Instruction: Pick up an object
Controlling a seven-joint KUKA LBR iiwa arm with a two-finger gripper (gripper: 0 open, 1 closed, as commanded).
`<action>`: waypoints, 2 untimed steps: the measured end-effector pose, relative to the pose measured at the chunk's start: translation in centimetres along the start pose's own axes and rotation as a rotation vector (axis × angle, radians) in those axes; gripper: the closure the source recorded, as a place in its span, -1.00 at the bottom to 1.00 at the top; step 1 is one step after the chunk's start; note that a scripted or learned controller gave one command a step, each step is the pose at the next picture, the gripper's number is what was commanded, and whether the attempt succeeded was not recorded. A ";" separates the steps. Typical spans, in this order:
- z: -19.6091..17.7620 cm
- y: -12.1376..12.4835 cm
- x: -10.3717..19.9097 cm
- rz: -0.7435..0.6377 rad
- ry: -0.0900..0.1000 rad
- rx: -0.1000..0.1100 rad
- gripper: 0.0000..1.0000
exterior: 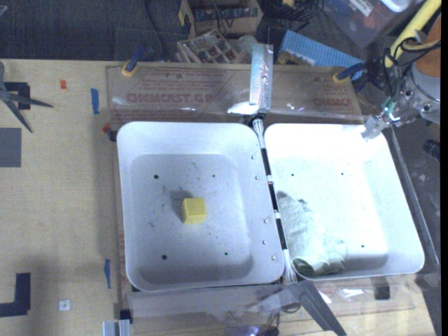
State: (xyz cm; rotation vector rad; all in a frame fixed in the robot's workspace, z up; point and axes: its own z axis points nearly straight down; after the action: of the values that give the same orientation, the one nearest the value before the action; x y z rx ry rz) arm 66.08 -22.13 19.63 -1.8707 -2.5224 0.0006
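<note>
A small yellow block [194,210] lies near the middle of the left white bin [133,152]. A crumpled white cloth [308,235] rests along the left wall of the right white bin [392,187], reaching its front corner. My gripper [375,124] hangs at the back right corner of the right bin, just over the rim. It is far from both the block and the cloth. The grey arm [423,93] behind it is cut off by the right edge of the view.
A clear plastic sheet [189,93] and a metal divider strip [260,82] lie behind the bins. Cables and boxes [231,19] crowd the far edge. The tan bench top [56,208] stretches out to the left of the bins.
</note>
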 end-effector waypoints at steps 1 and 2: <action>-1.6 1.9 4.0 0.308 -0.002 -0.003 1.00; 2.2 2.2 5.0 -0.032 0.000 0.000 1.00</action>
State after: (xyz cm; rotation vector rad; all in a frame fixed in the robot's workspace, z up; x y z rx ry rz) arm 66.70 -16.68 17.44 -1.8306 -2.5520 0.0010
